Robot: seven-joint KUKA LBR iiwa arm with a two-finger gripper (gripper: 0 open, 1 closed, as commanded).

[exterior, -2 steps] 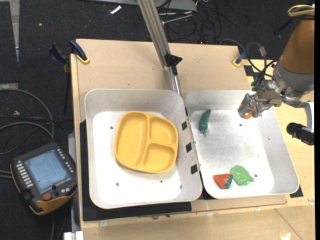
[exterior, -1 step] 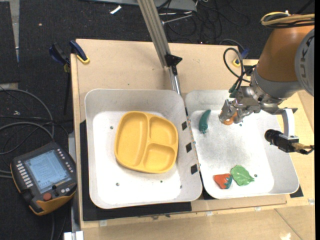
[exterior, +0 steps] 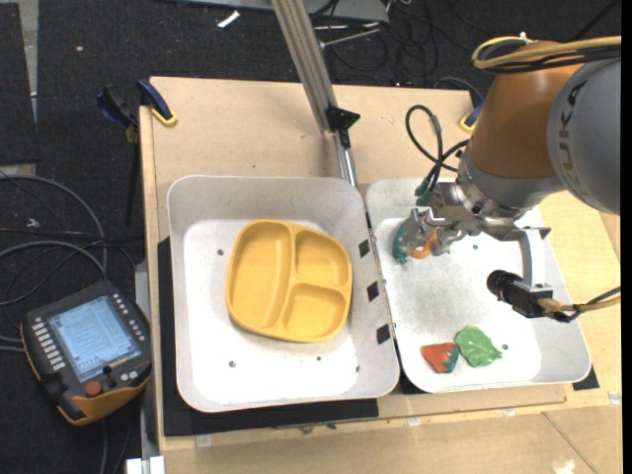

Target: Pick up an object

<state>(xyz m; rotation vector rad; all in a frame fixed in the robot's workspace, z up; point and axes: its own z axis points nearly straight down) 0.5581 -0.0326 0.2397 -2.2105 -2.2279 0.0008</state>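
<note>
the pincer [exterior: 420, 240] hangs near the right bin's [exterior: 553, 358] left wall, clenched on a small teal and orange object [exterior: 407, 245]. open floor lies below it; a green piece [exterior: 478, 347] and red piece [exterior: 437, 356] hug the near rim. a yellow tray [exterior: 289, 280] fills the left bin [exterior: 197, 265].

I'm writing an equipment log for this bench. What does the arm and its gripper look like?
The arm is thick and rounded, with a grey shell, a broad orange band above the wrist and dark KUKA lettering on the grey. Black cables loop beside the wrist and a yellow cable runs over the top. The gripper is a compact grey metal assembly.
</note>
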